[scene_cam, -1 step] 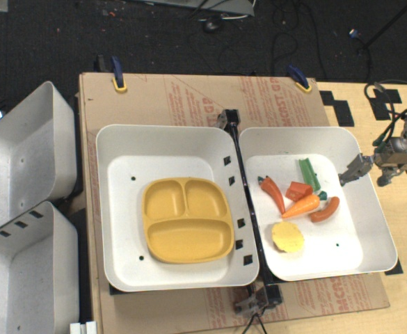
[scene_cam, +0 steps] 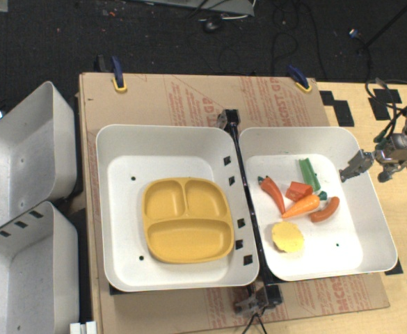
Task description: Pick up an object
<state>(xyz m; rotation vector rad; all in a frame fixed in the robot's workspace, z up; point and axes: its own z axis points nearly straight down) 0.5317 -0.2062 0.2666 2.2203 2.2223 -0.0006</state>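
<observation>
Two bins sit side by side on the worktop (scene_cam: 161,96), touching along their inner walls. The left bin (scene_cam: 113,186) holds a divided tray (scene_cam: 188,220) near its middle. In the right bin (scene_cam: 370,242) a cluster of toy foods lies left of centre: a pepper (scene_cam: 273,193) leftmost, a stick (scene_cam: 309,173) behind, a carrot (scene_cam: 302,206) in the middle, a sausage (scene_cam: 325,209) to its right, and a round slice (scene_cam: 287,237) nearest the front. The end effector (scene_cam: 360,164) hangs over that bin's right rear rim.

Single fixed camera above bench (scene_cam: 189,92), slanted downward (both bins (scene_cam: 113,152) framed).
</observation>
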